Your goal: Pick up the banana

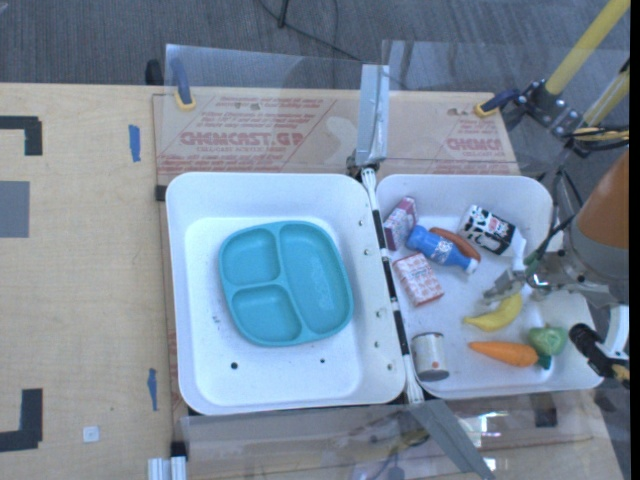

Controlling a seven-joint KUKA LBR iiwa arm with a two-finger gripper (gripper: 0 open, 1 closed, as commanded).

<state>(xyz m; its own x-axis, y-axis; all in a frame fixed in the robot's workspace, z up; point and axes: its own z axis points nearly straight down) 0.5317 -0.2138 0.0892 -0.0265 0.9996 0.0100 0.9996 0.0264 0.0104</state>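
Table [80, 298], light wood, carries two shallow white bins side by side. Left bin [190, 268] holds a turquoise divided plate [287, 282] with three compartments, lying flat near the bin's middle. Right bin [530, 193] holds the smaller items. Arm [608, 218], grey with orange band, enters at the right edge over the right bin's right wall. Pincer [507, 286] reaches leftward and down, its metal tip just above the banana's upper end; whether it touches the banana, and how far the fingers are parted, cannot be told at this resolution. Banana [497, 313], yellow, lies flat in the right bin's lower right part, between the red-and-white packet [418, 278] and the bin's right wall. Carrot [505, 353] with green top lies just below the banana. Blue bottle [442, 247] sits near the bin's centre top, black-and-white carton [488, 230] beside it to the right. Small metal can [430, 355] stands at the bin's lower left corner.
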